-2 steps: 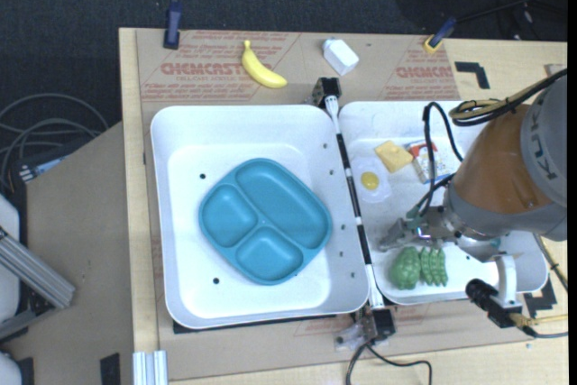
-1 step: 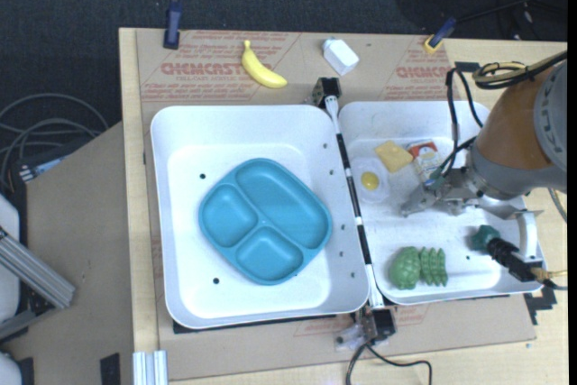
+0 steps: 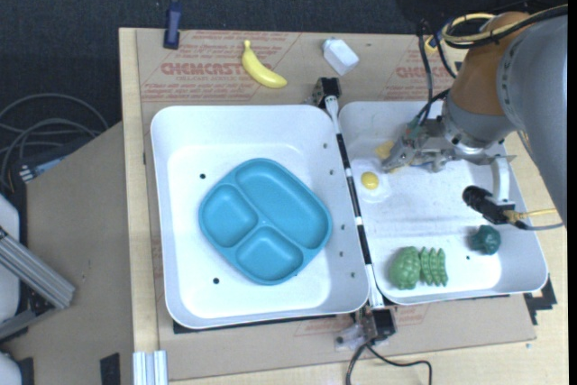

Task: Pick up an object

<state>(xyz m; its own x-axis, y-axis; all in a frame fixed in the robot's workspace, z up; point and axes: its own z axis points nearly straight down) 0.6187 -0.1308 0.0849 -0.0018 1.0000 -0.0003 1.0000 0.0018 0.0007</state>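
Reaching low into the right bin (image 3: 518, 279), my claw (image 3: 403, 154) hangs near the fried egg toy (image 3: 370, 182) without touching it, its state I cannot tell, so next I must close squarely over something.

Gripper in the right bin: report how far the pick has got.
Done: the gripper is down inside the right bin, near its upper left. In hand: nothing visible between the fingers. Left: grasp and lift an item; the fried egg toy, green toy and dark teal piece all lie on the floor.
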